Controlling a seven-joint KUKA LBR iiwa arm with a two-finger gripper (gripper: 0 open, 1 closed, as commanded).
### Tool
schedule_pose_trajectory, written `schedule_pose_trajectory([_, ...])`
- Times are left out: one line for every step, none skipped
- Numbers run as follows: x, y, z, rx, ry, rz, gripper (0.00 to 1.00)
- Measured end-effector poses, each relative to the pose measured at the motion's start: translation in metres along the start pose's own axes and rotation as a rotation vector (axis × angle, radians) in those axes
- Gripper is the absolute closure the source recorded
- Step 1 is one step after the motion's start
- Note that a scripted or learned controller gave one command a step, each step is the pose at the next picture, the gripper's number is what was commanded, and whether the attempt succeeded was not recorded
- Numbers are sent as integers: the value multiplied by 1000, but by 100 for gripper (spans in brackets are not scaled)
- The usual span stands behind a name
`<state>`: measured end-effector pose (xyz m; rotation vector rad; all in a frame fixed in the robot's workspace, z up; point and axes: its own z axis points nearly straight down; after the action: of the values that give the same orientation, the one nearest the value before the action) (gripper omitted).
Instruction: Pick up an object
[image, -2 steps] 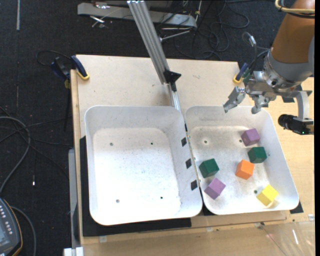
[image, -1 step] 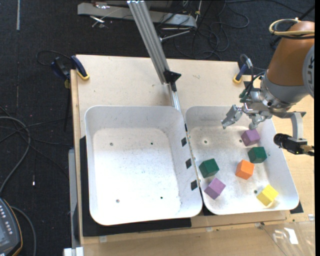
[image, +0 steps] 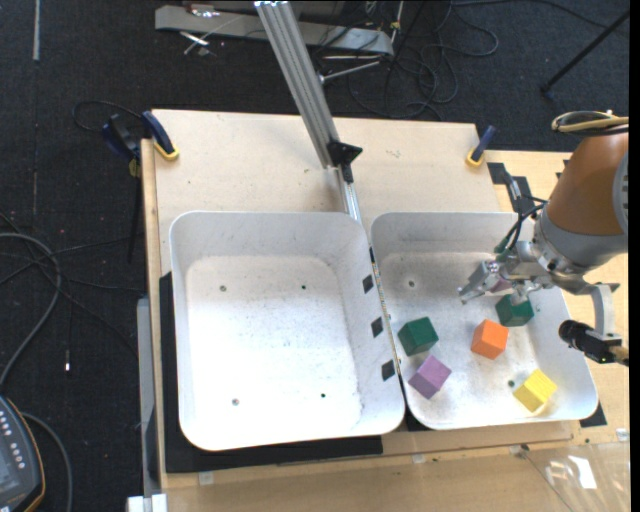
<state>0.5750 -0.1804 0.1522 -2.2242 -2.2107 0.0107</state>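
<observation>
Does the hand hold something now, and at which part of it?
It cannot be told. The hand is low in the right bin, right by a dark green block, but a grip on it is not clear.

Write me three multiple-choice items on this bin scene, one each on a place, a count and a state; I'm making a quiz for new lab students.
1. Which bin holds the blocks?
A. the left bin
B. the right bin
C. both bins

2. How many blocks lie clear of the gripper on the bin floor?
A. two
B. four
C. six

3. Where is the gripper?
A. over the right bin, above a dark green object
B. over the left bin
C. outside both bins

Answers:
1 B: the green block, purple block, orange block and yellow block all sit in the right bin.
2 B: those four.
3 A: the gripper hangs over a dark green object there.
</observation>
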Motion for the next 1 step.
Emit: schedule_pose_trajectory([-28, -63, 50, -9, 4, -1, 0])
